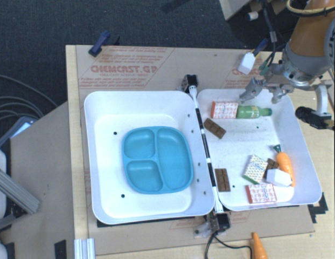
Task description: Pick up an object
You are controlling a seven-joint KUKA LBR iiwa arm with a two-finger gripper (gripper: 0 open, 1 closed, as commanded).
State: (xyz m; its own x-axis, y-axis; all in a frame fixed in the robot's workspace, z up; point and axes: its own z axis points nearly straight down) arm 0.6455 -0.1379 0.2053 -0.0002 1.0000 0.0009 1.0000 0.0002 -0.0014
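My gripper (263, 94) hangs over the far edge of the right bin (302, 139), open, with nothing between its fingers (248, 94). Just in front of it lie a green bottle (254, 111) and a red-and-white box (224, 110), side by side. A brown bar (214, 128) rests near the bin's left wall, and a second brown bar (222, 179) lies lower down. At the near right sit a green-and-white box (256, 169), an orange carrot (285, 163), a white block (279, 177) and a red packet (261, 193).
The left bin (102, 117) holds a blue divided plate (156, 159). A black rail (202, 139) runs between the bins. A blue clamp (100, 43) lies at the board's far left corner. Cables (16, 107) trail on the left.
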